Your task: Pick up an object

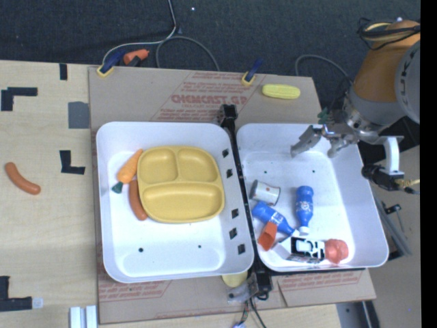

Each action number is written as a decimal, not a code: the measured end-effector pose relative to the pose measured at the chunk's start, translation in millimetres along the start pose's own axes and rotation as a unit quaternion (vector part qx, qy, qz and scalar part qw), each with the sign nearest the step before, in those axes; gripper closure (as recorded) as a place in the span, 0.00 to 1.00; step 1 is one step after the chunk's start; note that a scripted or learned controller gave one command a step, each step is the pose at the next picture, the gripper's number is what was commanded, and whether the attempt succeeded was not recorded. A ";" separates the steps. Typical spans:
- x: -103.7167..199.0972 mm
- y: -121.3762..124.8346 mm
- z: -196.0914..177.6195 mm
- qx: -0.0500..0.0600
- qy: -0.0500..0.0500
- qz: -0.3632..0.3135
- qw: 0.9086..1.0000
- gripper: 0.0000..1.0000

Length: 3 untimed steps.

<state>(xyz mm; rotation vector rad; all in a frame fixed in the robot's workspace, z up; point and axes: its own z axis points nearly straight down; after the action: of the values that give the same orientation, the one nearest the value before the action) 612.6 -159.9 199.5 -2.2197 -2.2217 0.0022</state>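
At the far left of the frame, a sausage (22, 178) is seen on the bench. In the left bin (116, 251), a yellow divided plate (181, 184) is flanked by a carrot (128, 169). In the right bin (355, 197), two blue bottles (304, 206) and a red object (335, 251) are clustered low. At upper right, the gripper (321, 142) is seen spread open, with nothing grasped.

Yellow divided tray (181, 183) in left bin (109, 183); sausage (22, 178) on bench, well left.
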 end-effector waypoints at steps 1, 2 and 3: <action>-18.2 -22.7 117.1 -0.002 -0.001 0.001 1.000 0.00; 29.1 -53.0 111.9 -0.006 -0.005 0.000 1.000 0.00; 28.2 -52.2 102.2 -0.005 -0.003 0.001 1.000 1.00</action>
<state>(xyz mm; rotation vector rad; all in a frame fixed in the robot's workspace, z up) 560.2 -131.8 97.4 -2.2302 -2.2284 -0.0016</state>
